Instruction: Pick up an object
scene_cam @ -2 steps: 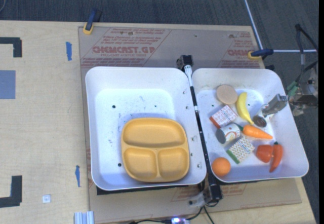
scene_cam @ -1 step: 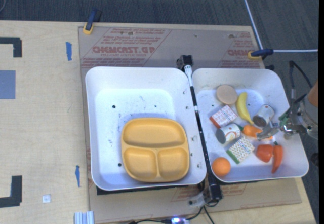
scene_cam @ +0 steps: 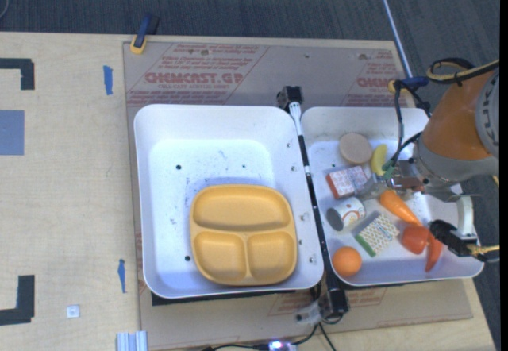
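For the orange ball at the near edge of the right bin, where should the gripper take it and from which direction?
Probably straight down from above, closing across the middle of the orange ball. It is round, so any width serves, but the right bin wall runs close below it and a green-edged packet lies to its upper right, so the sides look crowded.

Two white bins, left (scene_cam: 151, 183) and right (scene_cam: 317, 131), look like smooth moulded plastic with a soft sheen. The yellow divided tray (scene_cam: 242, 234) in the left bin appears matt plastic. Beneath them lies a brown printed board (scene_cam: 238, 71), matt like cardboard, on a pale wood-look bench (scene_cam: 63, 183). In the right bin, the orange ball (scene_cam: 346, 260) and carrot (scene_cam: 398, 207) look glossy plastic; the small box (scene_cam: 348, 180) seems printed card.
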Robot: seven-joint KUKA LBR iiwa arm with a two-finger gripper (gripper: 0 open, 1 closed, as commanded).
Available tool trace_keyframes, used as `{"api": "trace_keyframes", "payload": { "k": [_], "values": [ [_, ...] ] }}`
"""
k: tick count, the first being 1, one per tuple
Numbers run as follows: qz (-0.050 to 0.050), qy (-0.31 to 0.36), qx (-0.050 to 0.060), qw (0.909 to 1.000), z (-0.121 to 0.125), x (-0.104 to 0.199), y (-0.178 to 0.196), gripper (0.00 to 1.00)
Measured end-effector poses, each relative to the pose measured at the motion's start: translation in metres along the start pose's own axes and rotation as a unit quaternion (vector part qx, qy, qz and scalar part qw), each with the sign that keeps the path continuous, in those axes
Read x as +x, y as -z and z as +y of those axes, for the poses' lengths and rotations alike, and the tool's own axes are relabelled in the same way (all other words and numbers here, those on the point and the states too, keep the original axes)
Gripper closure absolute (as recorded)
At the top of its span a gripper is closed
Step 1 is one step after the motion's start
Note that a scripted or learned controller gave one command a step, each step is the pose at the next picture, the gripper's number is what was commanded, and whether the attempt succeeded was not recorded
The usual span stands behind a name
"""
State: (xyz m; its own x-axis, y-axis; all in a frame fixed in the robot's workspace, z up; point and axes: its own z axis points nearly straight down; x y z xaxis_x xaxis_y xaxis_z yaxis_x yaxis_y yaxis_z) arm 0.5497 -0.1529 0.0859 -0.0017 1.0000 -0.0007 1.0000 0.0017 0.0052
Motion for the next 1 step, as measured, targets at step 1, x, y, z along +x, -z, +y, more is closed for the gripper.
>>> {"api": "trace_keyframes", "payload": {
  "k": [1],
  "values": [
    [-0.001, -0.001, -0.002, 1.0, 0.0009, -0.0011, 0.0109, 1.0]
  ]
}}
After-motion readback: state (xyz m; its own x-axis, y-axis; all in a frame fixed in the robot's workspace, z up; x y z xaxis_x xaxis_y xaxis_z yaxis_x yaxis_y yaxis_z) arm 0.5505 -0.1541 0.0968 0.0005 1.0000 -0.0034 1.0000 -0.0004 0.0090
